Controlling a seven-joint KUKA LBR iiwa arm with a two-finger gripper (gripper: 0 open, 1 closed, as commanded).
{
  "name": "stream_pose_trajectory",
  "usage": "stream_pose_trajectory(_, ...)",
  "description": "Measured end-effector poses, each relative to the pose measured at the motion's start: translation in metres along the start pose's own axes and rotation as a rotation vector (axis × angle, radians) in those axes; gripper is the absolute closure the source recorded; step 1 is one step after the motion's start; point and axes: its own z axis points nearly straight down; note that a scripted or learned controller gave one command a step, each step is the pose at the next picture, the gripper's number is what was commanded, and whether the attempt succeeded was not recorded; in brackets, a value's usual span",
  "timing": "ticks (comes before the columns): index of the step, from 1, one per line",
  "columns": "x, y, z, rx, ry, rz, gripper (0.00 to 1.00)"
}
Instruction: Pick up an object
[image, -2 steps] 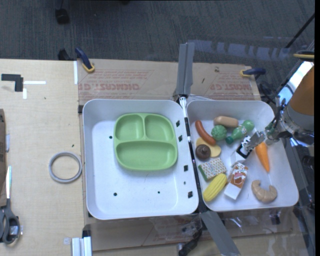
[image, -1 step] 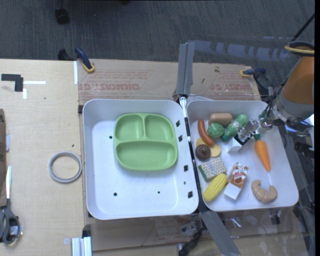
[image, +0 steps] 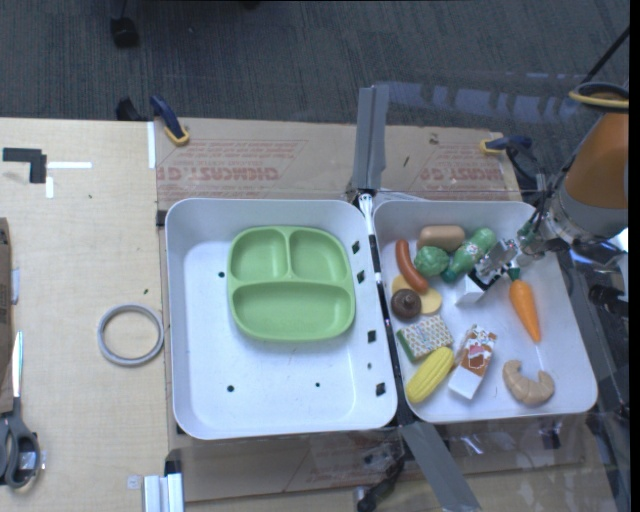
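In the camera view, the worktop carried two white bins side by side. The left bin held a green divided plate, which lay flat in its upper half. The right bin held many toy foods. A brown bread roll lay near the far wall, and just below it were a green leafy vegetable and a green cucumber-like piece. A red sausage lay along the left side, with a dark brown round piece just under it. Lower down were a checkered green and white block, a yellow corn cob, a small red and white carton and a tan croissant. An orange carrot lay toward the right side, pointing down.

The arm came in from the right, over the far right corner of the right bin. The gripper was low in that bin, between the cucumber-like piece and the carrot, and near both. I could not tell if it was released or clenched, and no object was clearly seen inside it. A grey tape ring lay on the worktop, left of the left bin.
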Motion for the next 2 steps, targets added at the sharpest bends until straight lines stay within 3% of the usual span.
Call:
stream_pose_trajectory(1,0.015,-0.037,-0.003,-0.015,0.002,0.302,0.00)
stream_pose_trajectory(2,0.020,-0.059,-0.002,-0.013,-0.008,0.161,0.00)
